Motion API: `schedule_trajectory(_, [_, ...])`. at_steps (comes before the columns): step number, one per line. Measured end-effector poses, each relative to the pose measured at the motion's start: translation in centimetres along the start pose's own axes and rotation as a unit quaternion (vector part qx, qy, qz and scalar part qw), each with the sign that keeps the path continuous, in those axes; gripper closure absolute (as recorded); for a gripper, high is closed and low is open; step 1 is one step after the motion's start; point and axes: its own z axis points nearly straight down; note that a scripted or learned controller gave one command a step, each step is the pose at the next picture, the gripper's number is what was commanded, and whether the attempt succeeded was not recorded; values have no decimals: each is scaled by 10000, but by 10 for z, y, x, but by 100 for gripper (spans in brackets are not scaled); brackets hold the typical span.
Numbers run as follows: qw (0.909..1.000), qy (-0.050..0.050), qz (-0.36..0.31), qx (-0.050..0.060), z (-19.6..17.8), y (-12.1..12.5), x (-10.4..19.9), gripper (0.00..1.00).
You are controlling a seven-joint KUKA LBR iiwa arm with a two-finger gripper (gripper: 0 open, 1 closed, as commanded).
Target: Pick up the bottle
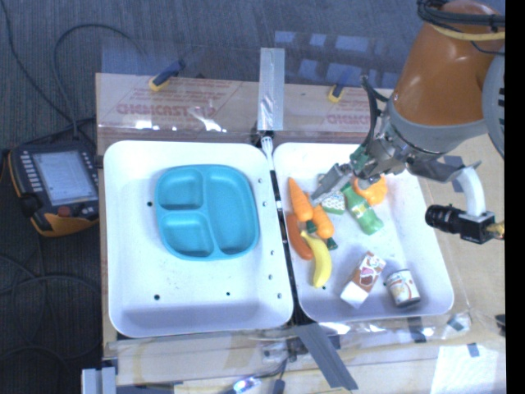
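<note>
2 fingers [335, 179] hover just beside the green bottle [362, 213].

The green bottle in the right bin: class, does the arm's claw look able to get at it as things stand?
Probably yes. The claw hangs just above and left of the green bottle, whose top side lies uncovered. An orange toy touches its upper end, and that crowding might spoil a clean grip.
</note>
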Motion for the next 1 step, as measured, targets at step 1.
schedule_trajectory(1, [10000, 3, -2, 5, -9, 1, 0, 100])
